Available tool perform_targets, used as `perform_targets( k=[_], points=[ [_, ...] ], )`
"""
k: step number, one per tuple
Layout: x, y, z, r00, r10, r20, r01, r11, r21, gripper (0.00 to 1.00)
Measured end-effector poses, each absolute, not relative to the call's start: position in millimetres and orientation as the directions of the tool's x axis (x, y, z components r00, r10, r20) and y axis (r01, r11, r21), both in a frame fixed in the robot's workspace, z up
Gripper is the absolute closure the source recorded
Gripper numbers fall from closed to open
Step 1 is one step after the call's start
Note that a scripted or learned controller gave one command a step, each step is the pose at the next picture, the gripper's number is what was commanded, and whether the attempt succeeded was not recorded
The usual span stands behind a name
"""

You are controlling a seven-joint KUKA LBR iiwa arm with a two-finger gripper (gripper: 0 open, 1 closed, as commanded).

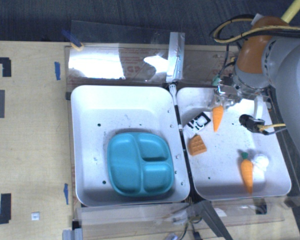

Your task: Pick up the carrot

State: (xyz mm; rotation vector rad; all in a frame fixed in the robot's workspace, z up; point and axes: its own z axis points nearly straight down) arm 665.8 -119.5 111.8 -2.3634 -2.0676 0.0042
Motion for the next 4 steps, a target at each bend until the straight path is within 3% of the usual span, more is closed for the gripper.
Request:
perform_targets(
  k=[1,2,3,4],
  points=[
    [667.1,-119.2,114.4,0.132,0.991,-0.001,0.991,-0.132,0.001,0.0],
    [625.8,-122.2,86.2,0.048,0.999,0.0,0.999,-0.048,0.003,0.0],
    [627.9,-121.9,98.8,0.047,0.999,-0.002,0.999,-0.047,0.009,1.0],
    [640.4,-58.6,186.2,0.478,0.879,0.001,0.878,-0.478,0.003,1.0]
  ],
)
